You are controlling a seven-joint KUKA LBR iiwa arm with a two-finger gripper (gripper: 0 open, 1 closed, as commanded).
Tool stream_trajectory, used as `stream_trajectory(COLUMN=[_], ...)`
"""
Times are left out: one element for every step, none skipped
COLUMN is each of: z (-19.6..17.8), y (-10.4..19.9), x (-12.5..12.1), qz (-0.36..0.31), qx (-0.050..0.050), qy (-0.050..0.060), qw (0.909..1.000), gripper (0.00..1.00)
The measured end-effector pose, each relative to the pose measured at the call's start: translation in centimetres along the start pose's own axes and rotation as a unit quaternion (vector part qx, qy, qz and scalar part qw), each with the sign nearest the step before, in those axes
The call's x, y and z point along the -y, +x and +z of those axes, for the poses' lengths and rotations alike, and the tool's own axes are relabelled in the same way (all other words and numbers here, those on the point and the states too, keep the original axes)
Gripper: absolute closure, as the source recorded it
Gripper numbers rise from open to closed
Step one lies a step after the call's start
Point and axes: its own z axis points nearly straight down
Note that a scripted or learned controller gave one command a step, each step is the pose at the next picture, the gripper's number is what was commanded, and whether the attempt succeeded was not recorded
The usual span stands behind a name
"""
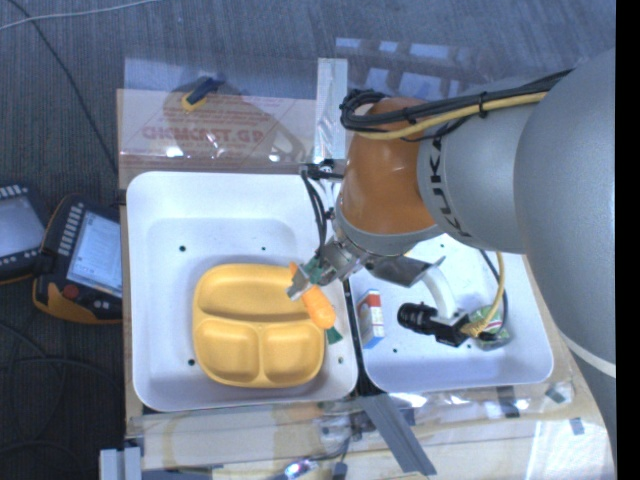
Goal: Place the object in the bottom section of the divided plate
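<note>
A yellow divided plate (245,313) lies in the left white bin (160,218), with one wide section at the back and two smaller ones at the front. My gripper (306,282) hangs over the plate's right rim, beside the wall between the bins. It is shut on an orange carrot-shaped toy (321,310), which slants down to the right. The toy's green tip (333,336) reaches past the plate's right edge. The arm's orange band and grey body hide much of the right bin's back.
In the right bin (520,363), a small white tube with a red label (372,318) lies close to the dividing wall. A teach pendant (80,258) rests on the floor to the left. A clear plastic sheet with a small yellow-and-blue item (200,91) lies behind the bins.
</note>
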Motion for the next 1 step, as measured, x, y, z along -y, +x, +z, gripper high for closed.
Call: stream_trajectory(z=[0.0], y=[-0.01], x=[0.01], qz=[0.0], qx=[0.0], qy=[0.0], qw=[1.0], gripper=[0.0])
